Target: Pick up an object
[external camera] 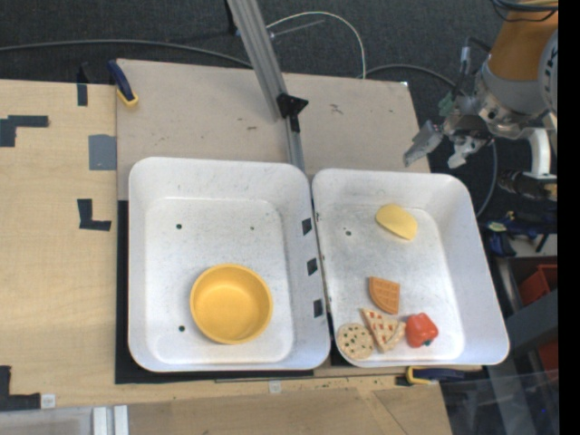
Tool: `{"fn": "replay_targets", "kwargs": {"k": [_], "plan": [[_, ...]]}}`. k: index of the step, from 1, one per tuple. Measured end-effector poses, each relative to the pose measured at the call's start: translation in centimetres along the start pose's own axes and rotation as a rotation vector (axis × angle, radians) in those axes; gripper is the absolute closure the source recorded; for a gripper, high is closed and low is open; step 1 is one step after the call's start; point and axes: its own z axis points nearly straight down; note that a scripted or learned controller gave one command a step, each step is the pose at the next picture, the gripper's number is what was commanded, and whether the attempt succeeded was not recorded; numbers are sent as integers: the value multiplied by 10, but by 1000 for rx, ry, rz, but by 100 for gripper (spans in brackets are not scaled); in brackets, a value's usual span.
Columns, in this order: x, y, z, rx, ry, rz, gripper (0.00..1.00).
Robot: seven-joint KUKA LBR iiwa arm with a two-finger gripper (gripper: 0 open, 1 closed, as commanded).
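While nothing has been lifted yet, the task's candidates all lie in the right bin (471,243). Nearest the viewer, along that bin's near edge, sit a round speckled toy cookie (354,341), a toy pizza slice (382,330) touching it, and a red toy pepper (420,330) just beside the slice. A little farther in lies an orange toy waffle (384,294), and farther still, with bare white floor all round it, a pale yellow toy lemon (397,222). In the left bin (149,243), toward its near side, stands a yellow bowl (231,303). Farthest off, beyond the right bin's far right corner, the gripper (444,146) hangs above the bench with its fingers spread apart and nothing between them. I judge the whole pick still lies ahead. The lemon looks easiest to approach; the near cluster is crowded against the bin wall.
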Motion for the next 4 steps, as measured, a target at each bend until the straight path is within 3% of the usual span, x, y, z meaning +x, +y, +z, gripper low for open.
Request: {"fn": "replay_targets", "kwargs": {"k": [1, 4], "plan": [[0, 0, 0, 1, 0, 0, 0], [-6, -6, 134, 5, 1, 1, 0]]}}
